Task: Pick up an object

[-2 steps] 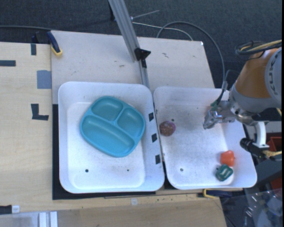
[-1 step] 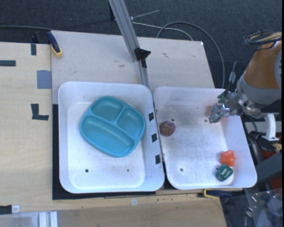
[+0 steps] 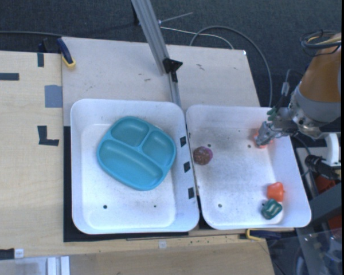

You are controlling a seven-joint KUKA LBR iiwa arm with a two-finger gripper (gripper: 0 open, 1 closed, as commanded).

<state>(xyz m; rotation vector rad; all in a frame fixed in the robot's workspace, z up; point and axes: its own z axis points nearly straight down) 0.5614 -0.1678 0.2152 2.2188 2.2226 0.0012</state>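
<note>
Pincer [image 3: 265, 135] low at the far right edge of the right bin [image 3: 235, 211], right on top of a small red object [image 3: 262, 140] that shows just beneath its tip. Cannot tell whether it is released or clenched; metal hides the grip. Red object seems to rest on the bin floor, so no lift is evident. Other candidates in the same bin: a brownish ball [image 3: 203, 155] near the left wall, an orange piece [image 3: 276, 191] and a green piece [image 3: 271, 209] touching in the near right corner. Left bin [image 3: 92, 211] holds a blue divided plate [image 3: 137, 152]. Judgement: approach made, grasp unconfirmed, lift remains.
</note>
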